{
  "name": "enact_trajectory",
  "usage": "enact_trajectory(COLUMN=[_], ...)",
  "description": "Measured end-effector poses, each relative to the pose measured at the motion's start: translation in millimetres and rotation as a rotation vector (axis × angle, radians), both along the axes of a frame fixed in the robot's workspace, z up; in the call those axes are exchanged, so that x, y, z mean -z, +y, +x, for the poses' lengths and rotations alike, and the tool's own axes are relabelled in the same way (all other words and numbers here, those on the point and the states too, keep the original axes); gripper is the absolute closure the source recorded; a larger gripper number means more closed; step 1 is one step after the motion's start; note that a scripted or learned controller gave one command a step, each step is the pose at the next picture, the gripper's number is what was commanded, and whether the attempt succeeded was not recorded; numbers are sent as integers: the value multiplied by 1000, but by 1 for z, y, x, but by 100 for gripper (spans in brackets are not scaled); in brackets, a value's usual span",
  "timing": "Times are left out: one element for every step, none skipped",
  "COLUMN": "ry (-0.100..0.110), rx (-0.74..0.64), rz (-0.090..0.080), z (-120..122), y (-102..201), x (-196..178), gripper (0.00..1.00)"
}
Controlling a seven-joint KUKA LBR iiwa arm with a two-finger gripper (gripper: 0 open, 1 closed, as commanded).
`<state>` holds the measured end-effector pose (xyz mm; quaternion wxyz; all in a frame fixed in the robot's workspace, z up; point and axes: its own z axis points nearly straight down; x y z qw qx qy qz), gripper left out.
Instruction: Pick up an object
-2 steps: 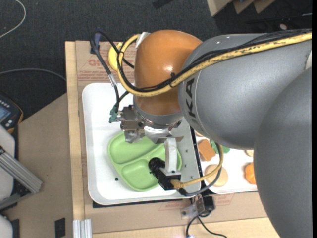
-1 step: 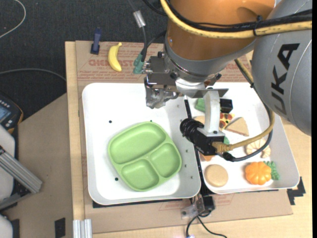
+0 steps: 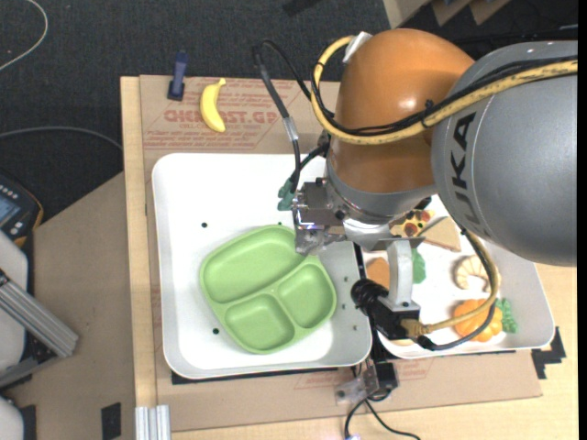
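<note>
Green divided plate [image 3: 268, 288] lies flat in the left bin [image 3: 174, 246], toward its near-right part, three compartments up; long axis runs from far-left to near-right at a slant. Its far-right rim sits right at the claw [image 3: 310, 235], which hangs low over that edge, so the plate spreads out to the near-left of the claw. Whether the claw is wide or narrow, cannot tell: the wrist and orange band [image 3: 394, 90] cover it from above, and nothing shows as gripped. Judgement: the rim is the only graspable part here, and the coming move turns on the claw straddling that thin edge, not landing on the flat face. Right bin [image 3: 541, 324] holds a scatter of small orange, tan and green pieces [image 3: 472, 273], mostly hidden under the arm. On the counter [image 3: 248, 108] beyond the bins, a yellow banana [image 3: 214, 105] beside a small blue item [image 3: 177, 76], well apart from the claw.
</note>
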<state>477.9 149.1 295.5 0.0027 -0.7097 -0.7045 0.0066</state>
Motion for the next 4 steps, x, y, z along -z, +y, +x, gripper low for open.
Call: enact_trajectory(ry=[-29,-1,-15,-30], rx=[-5,-2,-7,-2], rz=[10,2,6,5], z=[3,1,3,13], y=[-32,-67,-65,-118], x=[-133,-14,-31,-144], gripper=[100,100,100,100])
